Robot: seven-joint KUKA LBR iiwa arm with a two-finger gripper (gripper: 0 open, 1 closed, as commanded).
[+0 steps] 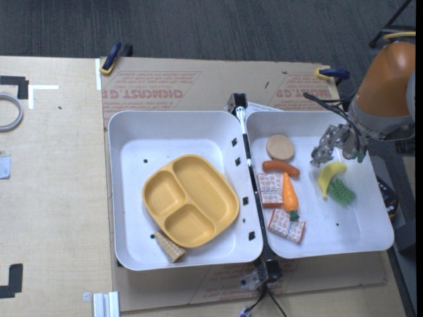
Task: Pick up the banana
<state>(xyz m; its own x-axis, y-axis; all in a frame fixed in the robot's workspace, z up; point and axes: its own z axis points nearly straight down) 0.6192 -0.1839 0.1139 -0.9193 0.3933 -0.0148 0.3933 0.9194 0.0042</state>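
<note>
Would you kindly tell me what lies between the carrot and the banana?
In the camera view, only bare white bin floor separates the carrot from the banana.

Arm (390,84) cut off by right edge.

Bright, even light falls from overhead, and the desk (53,197) shows no harsh glare. The yellow tray (190,200) casts only a faint, soft shadow on the left bin (132,177) beneath it. Focus is fairly sharp around the tray, while the arm (390,84), far right of it, looks slightly soft.
</note>
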